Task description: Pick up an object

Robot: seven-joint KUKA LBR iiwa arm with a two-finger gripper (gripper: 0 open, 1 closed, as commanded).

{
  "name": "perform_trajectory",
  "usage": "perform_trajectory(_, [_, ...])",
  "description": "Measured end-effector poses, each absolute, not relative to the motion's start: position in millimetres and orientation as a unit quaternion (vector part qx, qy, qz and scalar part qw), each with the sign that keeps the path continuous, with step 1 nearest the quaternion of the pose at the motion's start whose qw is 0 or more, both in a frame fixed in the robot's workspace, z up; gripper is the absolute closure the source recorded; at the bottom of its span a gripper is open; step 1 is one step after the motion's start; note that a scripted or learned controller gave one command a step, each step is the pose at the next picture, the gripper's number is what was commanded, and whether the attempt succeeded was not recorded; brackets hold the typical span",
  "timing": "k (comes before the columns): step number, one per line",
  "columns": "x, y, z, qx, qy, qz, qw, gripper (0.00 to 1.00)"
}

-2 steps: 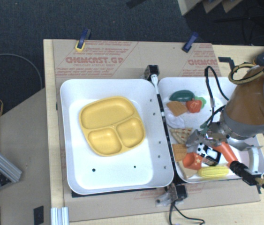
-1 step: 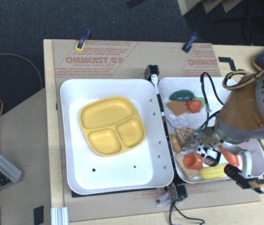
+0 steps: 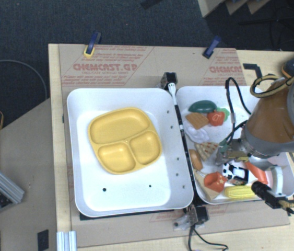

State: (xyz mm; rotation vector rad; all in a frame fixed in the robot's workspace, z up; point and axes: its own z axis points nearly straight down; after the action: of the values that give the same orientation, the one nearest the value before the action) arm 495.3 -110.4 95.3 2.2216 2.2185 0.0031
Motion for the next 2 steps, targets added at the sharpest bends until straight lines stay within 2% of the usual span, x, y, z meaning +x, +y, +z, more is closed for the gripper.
perform_trajectory(2, [498.5, -108.3, 182.9, 0.707, 0.707, 0.0015, 0.003, 1.0])
